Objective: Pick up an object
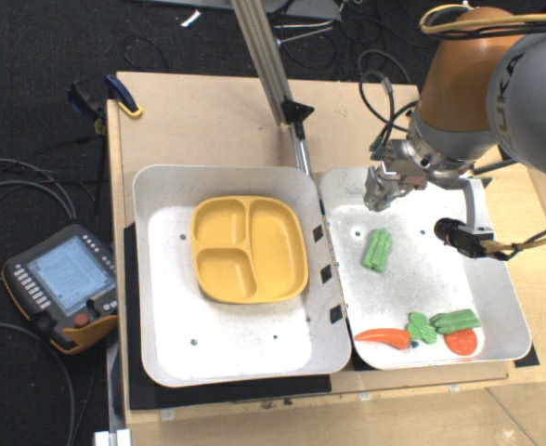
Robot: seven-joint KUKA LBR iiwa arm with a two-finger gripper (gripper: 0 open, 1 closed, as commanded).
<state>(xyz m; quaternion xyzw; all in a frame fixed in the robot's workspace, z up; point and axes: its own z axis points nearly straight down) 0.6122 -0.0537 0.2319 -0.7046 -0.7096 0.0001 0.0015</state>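
a: green ridged plastic toy piece (377, 250), lying flat on the floor of the right white shallow bin (496, 286), in its upper middle part, well apart from the other toys.

b: and the pincer (381, 193)?

a: it hangs over the back left corner of that same bin, just above and behind the green piece, not touching it. nothing shows between its tips. whether they are spread or pressed together, i cannot tell; the metal parts blur into one grey lump.

b: what else sits in that bin?

a: along the front edge, an orange plastic carrot (383, 338) on the left, then a small green leafy toy (422, 328) touching a longer green toy (456, 320), and a red round toy (462, 343) just beside those, near the front right corner.

b: the other bin?

a: the left white shallow bin (162, 277) holds a yellow plastic plate with three compartments (251, 249), set flat in its upper half. both bins rest side by side on the light brown worktop (189, 119). a grey handheld control unit with a screen (64, 286) lies on the dark floor to the left.
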